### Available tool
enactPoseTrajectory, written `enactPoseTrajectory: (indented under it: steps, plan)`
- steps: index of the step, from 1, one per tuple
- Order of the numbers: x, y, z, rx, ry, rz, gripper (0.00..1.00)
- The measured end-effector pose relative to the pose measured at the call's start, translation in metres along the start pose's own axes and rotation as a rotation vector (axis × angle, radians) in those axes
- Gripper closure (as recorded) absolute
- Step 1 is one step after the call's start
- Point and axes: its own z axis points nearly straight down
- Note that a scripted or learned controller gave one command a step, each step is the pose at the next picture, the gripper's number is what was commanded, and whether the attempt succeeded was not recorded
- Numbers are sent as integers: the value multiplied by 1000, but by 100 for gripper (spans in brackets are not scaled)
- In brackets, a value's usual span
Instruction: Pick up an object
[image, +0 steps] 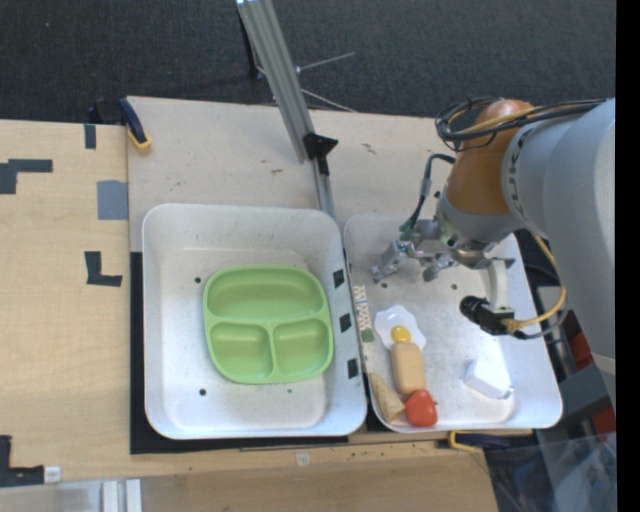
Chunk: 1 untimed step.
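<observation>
A: Where is the gripper (412, 262) hovering?

B: Over the right bin's (535, 405) far end, holding nothing; its spread I cannot tell. The toy foods, a fried egg (398, 328) and a bread roll (407, 367), are lying nearer. Centring over one is advisable.

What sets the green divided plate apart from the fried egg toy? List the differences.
The green divided plate lies in the left bin; the fried egg toy lies in the right bin. The plate is far larger. The plate is all green, while the egg is white with a yellow yolk. Both lie flat.
</observation>
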Motion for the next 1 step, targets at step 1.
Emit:
enactPoseTrajectory:
  steps: [1]
  plan:
    - [1, 0, 37, -6, -1, 0, 0]
